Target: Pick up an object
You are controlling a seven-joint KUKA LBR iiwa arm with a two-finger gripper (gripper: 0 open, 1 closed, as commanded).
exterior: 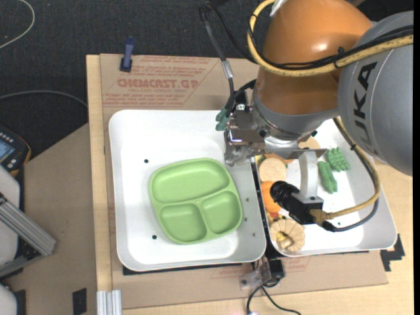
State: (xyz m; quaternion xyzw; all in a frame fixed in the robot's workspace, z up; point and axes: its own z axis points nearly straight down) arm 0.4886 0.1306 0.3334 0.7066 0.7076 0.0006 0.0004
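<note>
The tool (pixel 236 151) is seen low over the seam where the two white bins meet. Whether it is spread or pressed together cannot be told, as the wrist hides it, and nothing is seen held in it.

The likeliest object is judged to be the tan round slice (pixel 272 169), which lies just beside the tool on the floor of the right bin (pixel 367 238). An orange piece (pixel 268 201) lies touching its far side. A braided pastry toy (pixel 289 235) lies farther from the tool, near the bin's corner. Green ridged toys (pixel 327 173) lie well apart from the tool, across the bin. On the tool's other side, a green divided plate (pixel 195 200) rests in the left bin (pixel 128 176).

The slice is judged light, stiff and smooth. As it lies flat, it would best be taken across its rim, where slipping is likely. The pastry's bumpy sides are thought to offer a surer hold.
</note>
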